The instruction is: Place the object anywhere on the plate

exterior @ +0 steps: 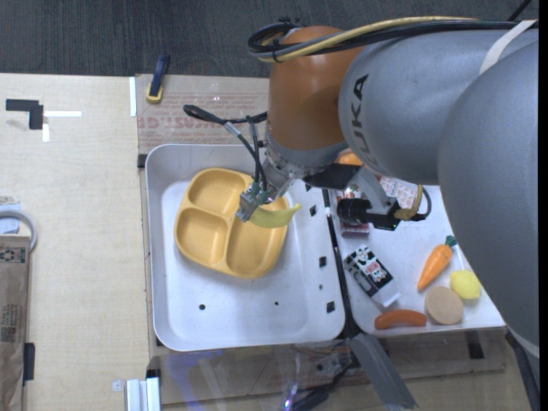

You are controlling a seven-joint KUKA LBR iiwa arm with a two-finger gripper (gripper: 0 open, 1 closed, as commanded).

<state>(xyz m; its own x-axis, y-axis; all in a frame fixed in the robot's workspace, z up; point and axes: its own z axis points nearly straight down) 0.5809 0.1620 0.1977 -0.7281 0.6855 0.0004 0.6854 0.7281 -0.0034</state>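
A yellow three-compartment plate (216, 228) lies in the left white bin (231, 315). My gripper (254, 202) hangs over the plate's right side, reaching down from the orange wrist band. A yellow-green banana-shaped object (276, 217) sits at the fingertips, above the plate's right edge, and looks pinched between the fingers. The upper part of the fingers is hidden under the wrist.
The right bin (411, 302) holds a carrot (434, 265), a yellow lemon-like item (467, 284), a tan round piece (443, 305), a red sausage (400, 318) and a small black-and-white carton (371, 274). The arm covers the upper right. A clamp (157, 79) lies at the bench's top.
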